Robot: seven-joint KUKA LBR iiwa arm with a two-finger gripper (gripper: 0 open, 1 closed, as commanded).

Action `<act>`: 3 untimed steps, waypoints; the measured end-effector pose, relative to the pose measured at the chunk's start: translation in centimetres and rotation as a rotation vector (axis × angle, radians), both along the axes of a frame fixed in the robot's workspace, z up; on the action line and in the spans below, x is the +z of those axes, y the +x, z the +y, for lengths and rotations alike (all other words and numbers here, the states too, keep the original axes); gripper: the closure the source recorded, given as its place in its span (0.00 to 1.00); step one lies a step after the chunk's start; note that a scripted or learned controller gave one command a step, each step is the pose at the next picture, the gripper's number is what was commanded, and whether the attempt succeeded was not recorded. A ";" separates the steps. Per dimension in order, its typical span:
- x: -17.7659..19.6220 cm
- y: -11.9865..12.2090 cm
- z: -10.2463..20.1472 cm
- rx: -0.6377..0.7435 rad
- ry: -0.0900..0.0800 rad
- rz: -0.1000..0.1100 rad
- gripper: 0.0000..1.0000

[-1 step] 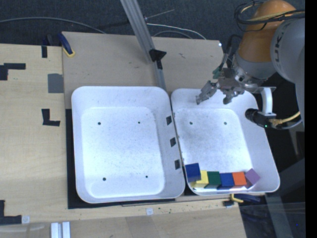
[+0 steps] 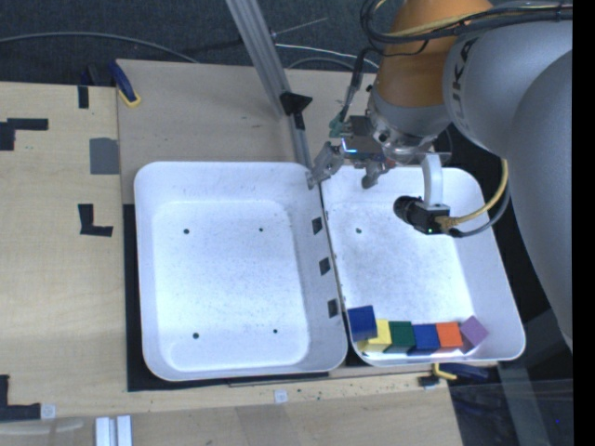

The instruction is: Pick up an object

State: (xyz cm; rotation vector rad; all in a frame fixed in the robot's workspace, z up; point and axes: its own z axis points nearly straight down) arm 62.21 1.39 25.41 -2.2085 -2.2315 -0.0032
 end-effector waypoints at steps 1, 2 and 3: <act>-6.5 -12.4 -0.5 -0.011 -0.003 0.012 0.00; -6.3 -12.0 -0.5 -0.010 -0.003 0.003 0.00; -4.0 -8.8 -12.8 -0.016 -0.007 -0.001 0.00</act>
